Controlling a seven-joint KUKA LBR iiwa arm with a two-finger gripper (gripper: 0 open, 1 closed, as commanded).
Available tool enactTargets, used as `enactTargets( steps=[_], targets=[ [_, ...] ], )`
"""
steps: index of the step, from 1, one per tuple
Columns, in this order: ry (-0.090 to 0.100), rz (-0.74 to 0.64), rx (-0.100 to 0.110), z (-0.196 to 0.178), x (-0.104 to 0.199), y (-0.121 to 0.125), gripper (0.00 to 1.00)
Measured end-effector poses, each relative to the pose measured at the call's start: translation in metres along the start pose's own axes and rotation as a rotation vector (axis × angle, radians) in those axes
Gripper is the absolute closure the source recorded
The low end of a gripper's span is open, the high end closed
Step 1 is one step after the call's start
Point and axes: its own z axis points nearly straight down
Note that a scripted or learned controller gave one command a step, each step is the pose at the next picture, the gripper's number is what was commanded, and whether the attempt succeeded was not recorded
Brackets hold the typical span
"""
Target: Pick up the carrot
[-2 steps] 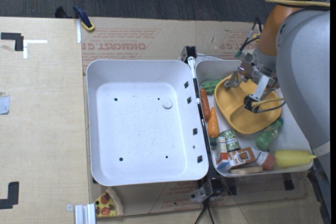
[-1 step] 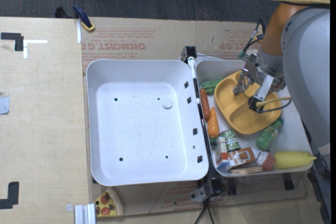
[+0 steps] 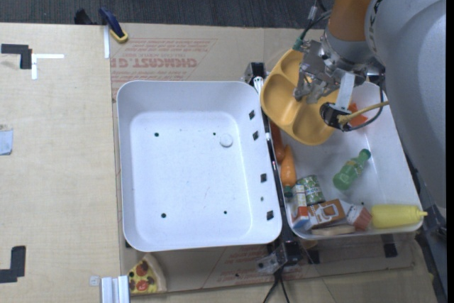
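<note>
Hovering over the yellow divided plate, gripper state unclear, can't tell; carrot lies below-left by the right bin's left wall, long axis approx. along it.

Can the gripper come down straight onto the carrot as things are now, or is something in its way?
Probably not directly. The gripper sits over the yellow divided dish, away from the carrot, which lies tight against the right bin's left wall, the dish's rim just above it. That wall leaves little room beside it.
</note>
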Motion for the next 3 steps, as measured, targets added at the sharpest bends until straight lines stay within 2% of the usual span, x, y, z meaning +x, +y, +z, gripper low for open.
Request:
enactTargets(
  steps=[1,2,3],
  targets=[
    [-0.001,0.270,0.002,-0.043,0.014,-0.006,1.00],
    [0.001,0.326,0.000,-0.012,0.040,-0.053,1.00],
    [0.002,0.087,-0.005,-0.084,-0.040,-0.013,1.00]
  ],
)
